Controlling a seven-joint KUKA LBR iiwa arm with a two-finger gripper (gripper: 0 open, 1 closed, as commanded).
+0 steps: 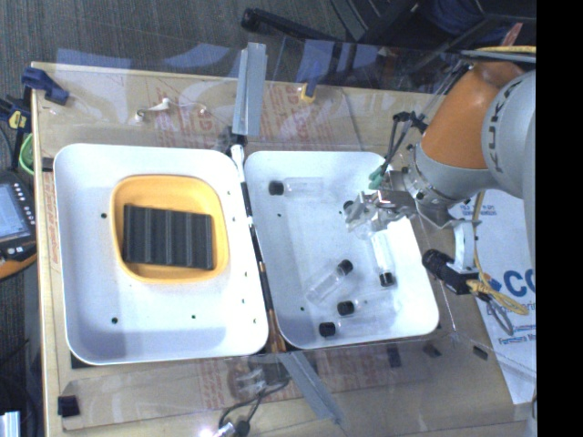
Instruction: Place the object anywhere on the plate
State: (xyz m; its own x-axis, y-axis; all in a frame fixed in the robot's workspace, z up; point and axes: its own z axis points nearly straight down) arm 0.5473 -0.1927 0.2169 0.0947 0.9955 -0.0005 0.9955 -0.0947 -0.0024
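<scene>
Nearest the viewer, clear vials with black caps [344, 308] lie scattered across the right bin [301, 244], none lifted; farther up, the gripper [369, 209] hangs low over that bin's upper right, whether open or closed cannot be told. In the left bin [82, 244], the yellow plate [168, 194] carries only a dark ridged insert [169, 237]; placing seems not yet begun.

A robotics lab is indicated: a wooden worktop [364, 107] w/ two white bins [155, 326] set side by side, a grey-orange industrial arm [483, 126], loose cables [483, 285], a handheld control pendant [14, 217] at the edge, and grey carpet [137, 16] beneath.
</scene>
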